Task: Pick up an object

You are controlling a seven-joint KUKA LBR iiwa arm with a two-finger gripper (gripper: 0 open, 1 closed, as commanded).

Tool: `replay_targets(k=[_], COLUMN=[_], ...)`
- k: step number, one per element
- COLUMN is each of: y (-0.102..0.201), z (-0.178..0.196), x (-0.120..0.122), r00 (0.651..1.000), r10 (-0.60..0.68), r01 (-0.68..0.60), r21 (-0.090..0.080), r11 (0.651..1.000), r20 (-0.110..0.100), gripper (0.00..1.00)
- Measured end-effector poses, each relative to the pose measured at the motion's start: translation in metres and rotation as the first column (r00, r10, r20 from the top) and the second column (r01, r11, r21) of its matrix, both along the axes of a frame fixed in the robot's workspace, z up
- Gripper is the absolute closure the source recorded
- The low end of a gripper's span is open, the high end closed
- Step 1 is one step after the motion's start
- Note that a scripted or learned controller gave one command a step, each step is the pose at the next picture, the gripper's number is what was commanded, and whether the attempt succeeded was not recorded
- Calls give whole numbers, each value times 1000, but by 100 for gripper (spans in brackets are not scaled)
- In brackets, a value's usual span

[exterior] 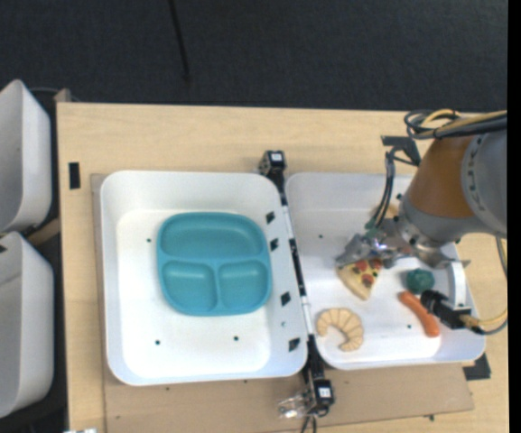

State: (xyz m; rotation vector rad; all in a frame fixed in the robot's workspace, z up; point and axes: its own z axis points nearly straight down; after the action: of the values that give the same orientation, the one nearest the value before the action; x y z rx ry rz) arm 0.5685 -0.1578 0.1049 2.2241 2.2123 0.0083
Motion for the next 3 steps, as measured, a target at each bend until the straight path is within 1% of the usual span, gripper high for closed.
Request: replay_targets(k=[1, 2, 3], y=[-2, -3, -5], z=[12, 65, 118], x=[2, 13, 14], r00=[1000, 1000, 1000], r10=[-6, 8, 8], r01=[6, -8, -8], r21=[-4, -2, -2], r11=[1000, 1000, 1000], r20=[8, -2, -3], gripper=[100, 100, 100])
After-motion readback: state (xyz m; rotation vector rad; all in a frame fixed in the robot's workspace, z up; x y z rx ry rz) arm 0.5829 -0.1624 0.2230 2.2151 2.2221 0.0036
